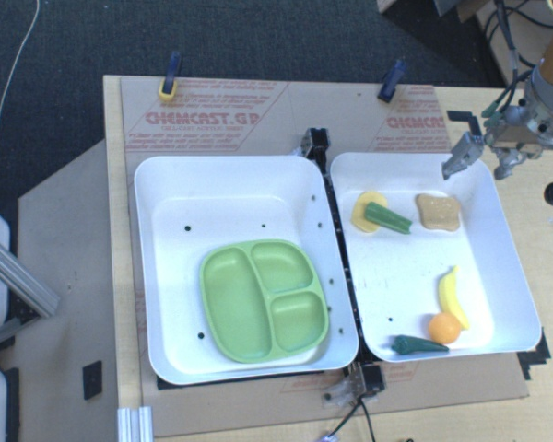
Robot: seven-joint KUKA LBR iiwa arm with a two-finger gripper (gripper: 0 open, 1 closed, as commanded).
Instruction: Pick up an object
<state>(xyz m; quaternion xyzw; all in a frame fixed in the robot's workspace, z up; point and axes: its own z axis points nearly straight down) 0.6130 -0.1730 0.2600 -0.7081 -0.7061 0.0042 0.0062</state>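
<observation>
Two shallow white plastic bins sit side by side on a cardboard-covered bench. Left-hand bin (157, 247): one pale green plastic divided plate (263, 298) with three compartments, lying flat toward the near right corner. Right-hand bin (507, 247): five small toy-food items. At the far left, a dark green cucumber-like piece (388, 217) lies tilted across a round yellow disc (367, 212), touching it. Just to their right, apart from them, a tan, squarish slice of toy bread (439, 212) lies flat. Toward the near right, a small yellow banana (452, 297) stands lengthwise, its lower end touching a round orange ball-shaped fruit (445, 328). A dark green pod-shaped piece (418, 344) lies against the near wall, just below the orange. Above the far right corner of this bin hangs the grey two-finger gripper (487, 157), its fingers spread apart with nothing between them, well clear of every item; the bread is the nearest piece. Two blue clamps (392, 81) hold the far edge of the cardboard.
</observation>
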